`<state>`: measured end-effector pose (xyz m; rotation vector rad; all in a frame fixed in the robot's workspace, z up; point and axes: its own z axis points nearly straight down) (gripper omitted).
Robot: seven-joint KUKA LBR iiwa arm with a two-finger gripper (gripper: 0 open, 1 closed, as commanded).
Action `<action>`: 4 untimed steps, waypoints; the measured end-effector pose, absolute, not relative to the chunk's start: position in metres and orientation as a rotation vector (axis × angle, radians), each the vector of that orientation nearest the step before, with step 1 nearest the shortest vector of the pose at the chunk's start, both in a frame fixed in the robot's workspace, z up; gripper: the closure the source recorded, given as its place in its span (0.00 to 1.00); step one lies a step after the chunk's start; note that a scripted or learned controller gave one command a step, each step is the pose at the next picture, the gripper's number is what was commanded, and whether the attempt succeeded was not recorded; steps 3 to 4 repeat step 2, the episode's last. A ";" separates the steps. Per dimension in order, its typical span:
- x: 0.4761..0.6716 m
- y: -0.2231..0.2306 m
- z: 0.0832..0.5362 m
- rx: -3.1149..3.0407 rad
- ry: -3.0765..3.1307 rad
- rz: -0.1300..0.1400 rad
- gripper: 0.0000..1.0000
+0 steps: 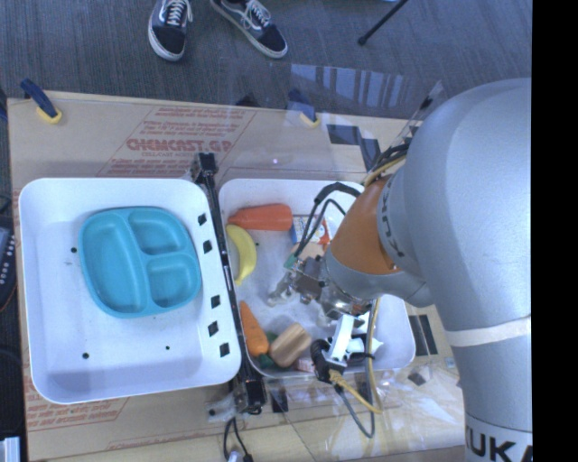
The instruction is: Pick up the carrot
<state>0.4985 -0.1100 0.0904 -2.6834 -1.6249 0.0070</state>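
Carrot (254, 330) position: in the bin (262, 191) on the view's right, against the wall shared with the other bin, just beside a roll (289, 345) and down-left of the hand (295, 281) as the camera sees it. Its long axis runs roughly along that wall, slightly slanted, and the thinner end appears to point toward the far side. Whether the hand is spread or pressed together cannot be told.

Surroundings: dark grey carpet (90, 45) behind a brown-covered counter (117, 135).
Carpet ribbed, evenly lit. Two black sneakers (170, 27) with white laces stand on it at the top, with a thin black stand leg (384, 23) to their right. Blue clamps (41, 101) sit on the counter's far edge. The covering bears red print.
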 end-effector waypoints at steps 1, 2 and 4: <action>0.478 -0.090 0.091 -2.758 -1.493 0.006 0.00; 0.479 -0.089 0.100 -2.748 -1.503 0.009 1.00; 0.479 -0.089 0.100 -2.748 -1.503 0.009 1.00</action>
